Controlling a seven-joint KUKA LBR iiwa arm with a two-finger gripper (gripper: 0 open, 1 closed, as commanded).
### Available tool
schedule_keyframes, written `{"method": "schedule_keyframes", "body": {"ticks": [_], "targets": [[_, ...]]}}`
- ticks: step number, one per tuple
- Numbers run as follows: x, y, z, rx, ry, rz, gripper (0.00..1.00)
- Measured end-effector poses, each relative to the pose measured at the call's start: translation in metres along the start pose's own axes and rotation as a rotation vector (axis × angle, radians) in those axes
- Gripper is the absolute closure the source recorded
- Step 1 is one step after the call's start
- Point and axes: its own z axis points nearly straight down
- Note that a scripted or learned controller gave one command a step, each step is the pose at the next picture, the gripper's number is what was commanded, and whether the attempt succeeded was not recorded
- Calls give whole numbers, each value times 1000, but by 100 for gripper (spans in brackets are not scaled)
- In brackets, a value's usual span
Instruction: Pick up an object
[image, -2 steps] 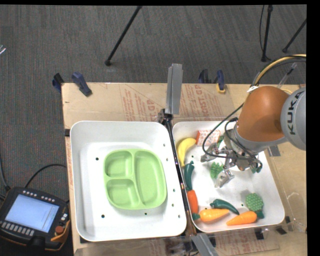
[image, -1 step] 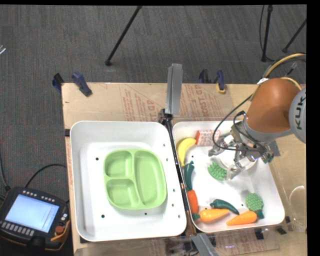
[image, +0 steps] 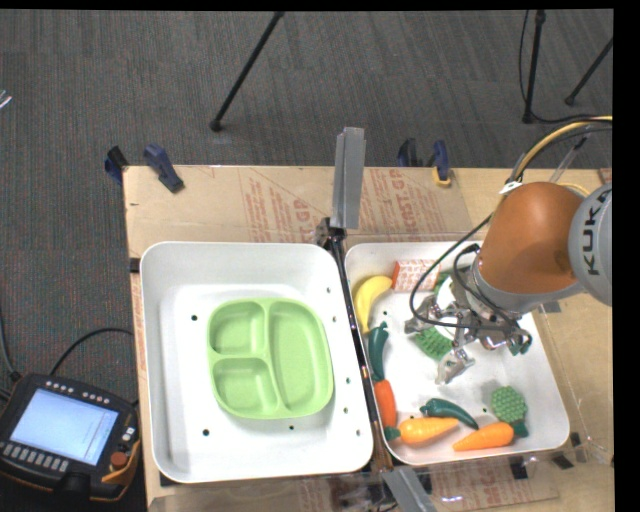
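Several light, stiff toy foods lie around the open, empty pincer (image: 452, 362); nearest, beside it, green knobbly piece (image: 433, 343) suits an edge grasp.

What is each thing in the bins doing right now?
green tray: flat in the left bin, nothing in it
banana: lying in the right bin
two carrots: lying near the front wall
green round toy: resting alone
gripper: hanging over the right bin, holding nothing
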Motion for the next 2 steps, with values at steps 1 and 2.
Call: {"method": "schedule_keyframes", "body": {"ticks": [1,2], "targets": [[-20,-40,-1,1,-1,-197,0],[7,17,0,-2,1,-197,0]]}}
